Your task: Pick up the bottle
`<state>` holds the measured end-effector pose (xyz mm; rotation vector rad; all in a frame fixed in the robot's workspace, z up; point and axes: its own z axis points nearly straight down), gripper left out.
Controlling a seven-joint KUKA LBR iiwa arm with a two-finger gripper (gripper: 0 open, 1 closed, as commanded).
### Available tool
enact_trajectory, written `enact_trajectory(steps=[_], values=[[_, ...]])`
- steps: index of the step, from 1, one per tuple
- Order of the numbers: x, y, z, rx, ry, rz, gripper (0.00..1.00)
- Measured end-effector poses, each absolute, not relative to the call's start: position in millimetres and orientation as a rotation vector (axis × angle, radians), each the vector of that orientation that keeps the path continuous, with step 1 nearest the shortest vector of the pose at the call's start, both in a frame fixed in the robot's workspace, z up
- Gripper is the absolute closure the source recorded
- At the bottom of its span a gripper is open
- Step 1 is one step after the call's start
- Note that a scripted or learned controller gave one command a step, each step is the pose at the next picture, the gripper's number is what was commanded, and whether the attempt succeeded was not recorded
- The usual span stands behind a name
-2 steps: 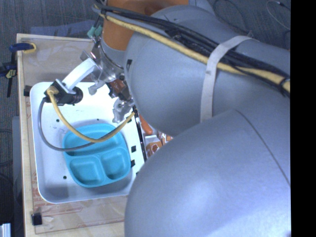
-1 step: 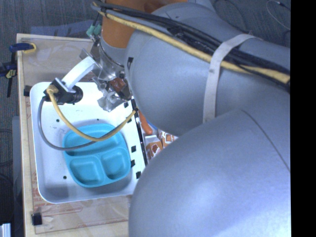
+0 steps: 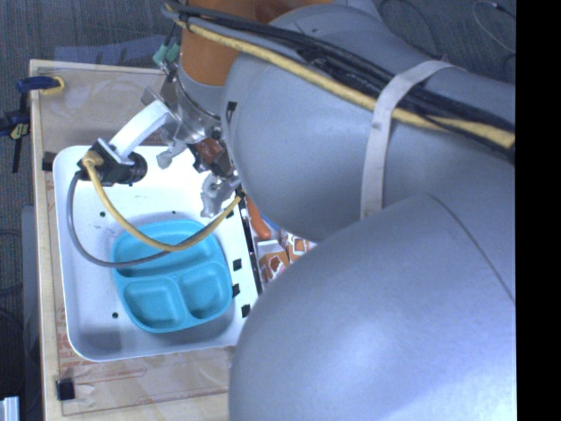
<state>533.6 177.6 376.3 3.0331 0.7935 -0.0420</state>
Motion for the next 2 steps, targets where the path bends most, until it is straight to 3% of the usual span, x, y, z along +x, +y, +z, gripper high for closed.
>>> enact_trajectory(steps=[1, 2], values=[[595.6, 165, 427, 2.709, 1.593, -0.022, 0.0], [626.8, 180, 433, 2.704, 1.604, -0.02, 0.0]])
